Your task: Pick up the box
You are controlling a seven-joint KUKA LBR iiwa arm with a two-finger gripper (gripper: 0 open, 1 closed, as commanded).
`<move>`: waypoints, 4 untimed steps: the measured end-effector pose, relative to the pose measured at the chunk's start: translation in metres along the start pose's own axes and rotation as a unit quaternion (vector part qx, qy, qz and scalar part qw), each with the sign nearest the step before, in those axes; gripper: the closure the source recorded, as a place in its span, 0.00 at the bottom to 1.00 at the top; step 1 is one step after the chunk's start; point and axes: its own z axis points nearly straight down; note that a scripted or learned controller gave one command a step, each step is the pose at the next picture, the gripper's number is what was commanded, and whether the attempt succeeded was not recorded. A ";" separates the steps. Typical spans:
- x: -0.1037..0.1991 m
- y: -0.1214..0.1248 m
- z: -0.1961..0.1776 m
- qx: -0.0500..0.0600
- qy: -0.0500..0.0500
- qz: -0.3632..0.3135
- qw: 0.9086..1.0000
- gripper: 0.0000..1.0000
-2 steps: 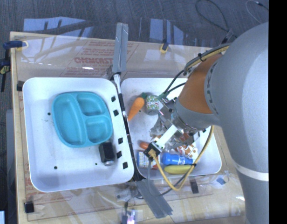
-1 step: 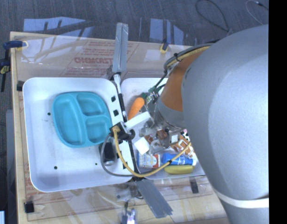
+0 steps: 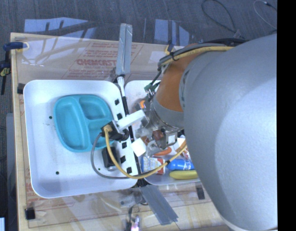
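The gripper hangs low over the near left part of the right bin, under the big grey arm with its orange band. Just below it a small pale box with blue print lies against the bin's near wall. The arm covers most of that bin, and I cannot see whether the gripper touches the box.
Beside the box lie an orange item, a blue item and a yellow item. The left bin holds a turquoise divided tray. A ridge marked black and white separates the bins.
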 end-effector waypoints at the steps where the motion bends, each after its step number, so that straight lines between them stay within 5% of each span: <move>1: 0.003 -0.013 -0.013 -0.001 0.001 0.001 1.000 1.00; 2: 0.003 -0.013 -0.013 -0.001 0.001 0.001 1.000 0.00; 3: 0.023 -0.014 -0.019 -0.001 0.001 0.002 1.000 0.00; 4: 0.012 -0.060 0.053 0.000 -0.002 -0.176 0.984 0.00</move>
